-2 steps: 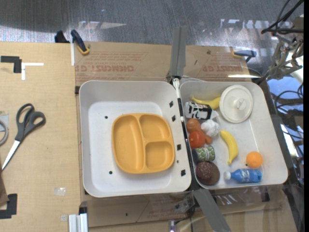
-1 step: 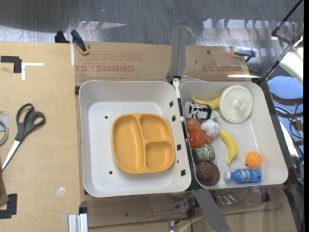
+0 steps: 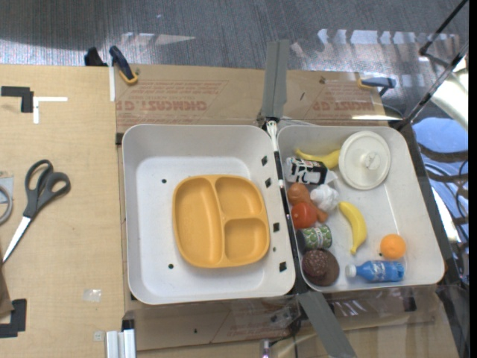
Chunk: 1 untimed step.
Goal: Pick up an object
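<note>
As I read the overhead cam, two white bins sit side by side on the surface, walls touching at centre. Left bin: yellow divided tray, three compartments, lying flat near the middle. Right bin carries the pick candidates. Far end: white round lid w/ knob, a banana just left of it, a black-and-white pkg beside that banana. Along the left wall, going nearer: brown egg-like item, crumpled white item, tomato, green can, dark brown muffin-like obj at near corner. Second banana mid-bin, lying roughly lengthwise. Orange near right wall; blue-and-white bottle on its side just below it. Outside the bins: scissors on the surface, left, well apart. Cardboard under far edge of the bins. Claw state: can't tell from this cam.
</note>
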Tool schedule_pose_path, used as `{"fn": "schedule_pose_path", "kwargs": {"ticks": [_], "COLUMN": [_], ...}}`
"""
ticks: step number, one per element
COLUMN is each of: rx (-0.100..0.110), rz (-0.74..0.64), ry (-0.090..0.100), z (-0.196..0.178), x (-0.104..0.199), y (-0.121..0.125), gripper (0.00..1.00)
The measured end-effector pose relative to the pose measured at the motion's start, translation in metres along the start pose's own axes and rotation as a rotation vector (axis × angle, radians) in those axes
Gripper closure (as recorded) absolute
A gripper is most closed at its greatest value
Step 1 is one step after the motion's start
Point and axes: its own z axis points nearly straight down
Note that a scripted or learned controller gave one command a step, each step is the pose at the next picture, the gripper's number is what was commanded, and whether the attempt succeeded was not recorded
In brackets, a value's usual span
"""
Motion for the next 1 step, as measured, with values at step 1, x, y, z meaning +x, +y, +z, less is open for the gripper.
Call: {"fn": "schedule_pose_path", "kwargs": {"ticks": [1], "rx": [0.0], "rz": [-0.065], "ry": [0.0], "z": [-0.0001], "x": [0.0], "y": [0.0001], "gripper": [1.0]}}
